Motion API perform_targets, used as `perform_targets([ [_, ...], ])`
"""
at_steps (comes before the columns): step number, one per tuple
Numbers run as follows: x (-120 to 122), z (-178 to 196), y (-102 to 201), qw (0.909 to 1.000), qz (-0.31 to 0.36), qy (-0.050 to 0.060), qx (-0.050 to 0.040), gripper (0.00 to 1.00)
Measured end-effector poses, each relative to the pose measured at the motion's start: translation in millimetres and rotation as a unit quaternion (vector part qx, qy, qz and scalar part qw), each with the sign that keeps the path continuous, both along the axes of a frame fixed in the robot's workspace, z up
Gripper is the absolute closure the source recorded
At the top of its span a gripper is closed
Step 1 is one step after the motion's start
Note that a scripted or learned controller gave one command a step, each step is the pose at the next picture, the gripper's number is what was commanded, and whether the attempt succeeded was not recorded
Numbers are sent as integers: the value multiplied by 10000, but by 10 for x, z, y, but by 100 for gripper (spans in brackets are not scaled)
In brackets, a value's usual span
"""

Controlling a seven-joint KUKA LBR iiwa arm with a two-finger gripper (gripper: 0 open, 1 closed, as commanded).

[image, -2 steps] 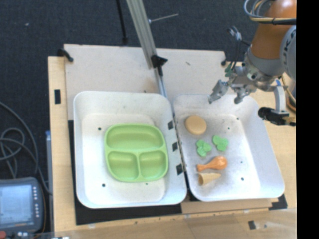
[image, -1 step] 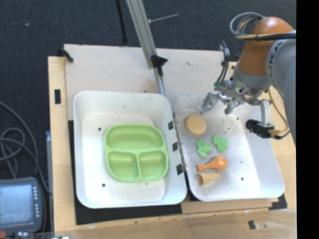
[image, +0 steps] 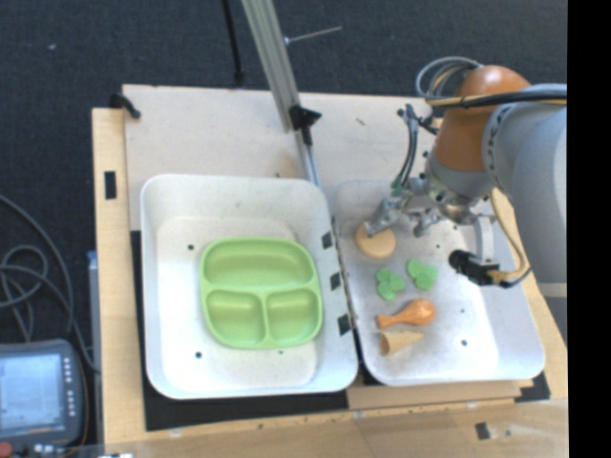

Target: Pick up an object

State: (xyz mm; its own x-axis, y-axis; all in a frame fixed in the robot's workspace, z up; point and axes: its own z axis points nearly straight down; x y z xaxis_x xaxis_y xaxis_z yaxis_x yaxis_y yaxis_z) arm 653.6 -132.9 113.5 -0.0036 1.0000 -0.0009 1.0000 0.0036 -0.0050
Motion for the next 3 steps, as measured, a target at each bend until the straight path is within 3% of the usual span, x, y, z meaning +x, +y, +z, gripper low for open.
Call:
perform_targets([
  [1, 26, 161, -15, 10000, -4, -46, -6, 100],
  [3, -11, 1089, -132, 10000, -28, -58, -6, 100],
])
